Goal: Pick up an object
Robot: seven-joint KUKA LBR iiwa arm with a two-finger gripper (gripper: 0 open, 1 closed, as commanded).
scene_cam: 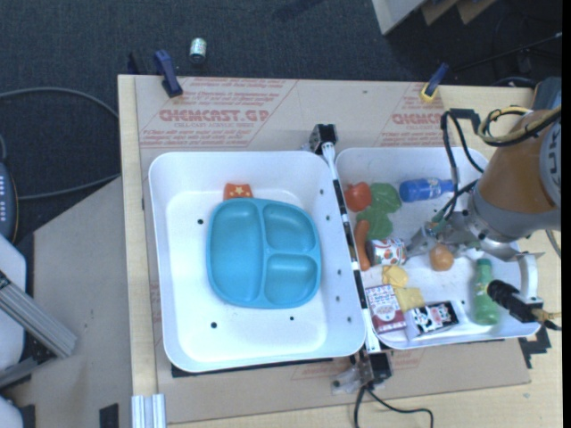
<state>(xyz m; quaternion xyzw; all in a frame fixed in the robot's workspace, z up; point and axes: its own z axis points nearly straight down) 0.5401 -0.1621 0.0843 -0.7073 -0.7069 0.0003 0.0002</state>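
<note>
- The likeliest target, by my judgement, is the small orange ball-like object (442, 259) in the right bin (419, 160), since my pincer (437, 232) hangs just above and beside it.
- It looks round, smooth and orange, lying on the bin floor; nothing is lifted yet, so the picking is not done.
- Whether my pincer is open, closed or touching the orange piece I cannot tell; the wrist hides that.
- Left to do, as I judge it: close on something and raise it clear of the bin.
- Close around it lie a red-and-white carton (389, 253), a yellow piece (395, 275), a green bottle (484, 294) and a black-and-white packet (434, 317).
- Farther up the bin are a green soft shape (385, 196), a red-orange item (358, 196) and a blue bottle (425, 189).
- The left bin (178, 239) holds a blue divided plate (263, 252), with a small red-and-yellow thing (237, 191) at its upper edge.
</note>
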